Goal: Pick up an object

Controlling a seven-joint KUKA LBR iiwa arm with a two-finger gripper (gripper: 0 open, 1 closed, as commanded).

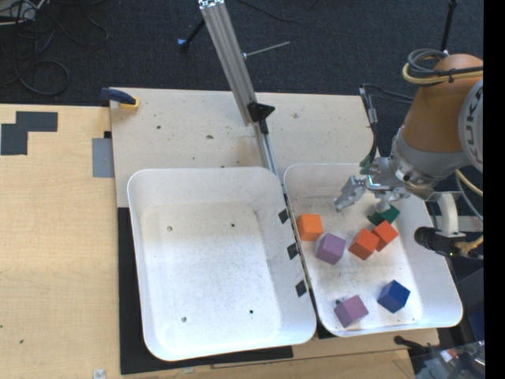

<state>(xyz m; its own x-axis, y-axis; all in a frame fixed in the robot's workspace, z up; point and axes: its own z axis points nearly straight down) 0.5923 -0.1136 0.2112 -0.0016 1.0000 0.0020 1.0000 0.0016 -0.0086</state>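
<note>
1. The grey arm's gripper [353, 193] hangs over the right shallow white bin [442, 310], near its back; whether its fingers are apart cannot be told.
2. Two orange cubes [373, 238] lie just below it, beside a purple cube [331, 248].
3. A blue cube [393, 295] lies nearer the front.

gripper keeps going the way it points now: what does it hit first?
The gripper points down and toward the bins' divider. Likely the right white bin's floor first, or the orange cube near the divider. Depth is unclear from this slanted view.
</note>
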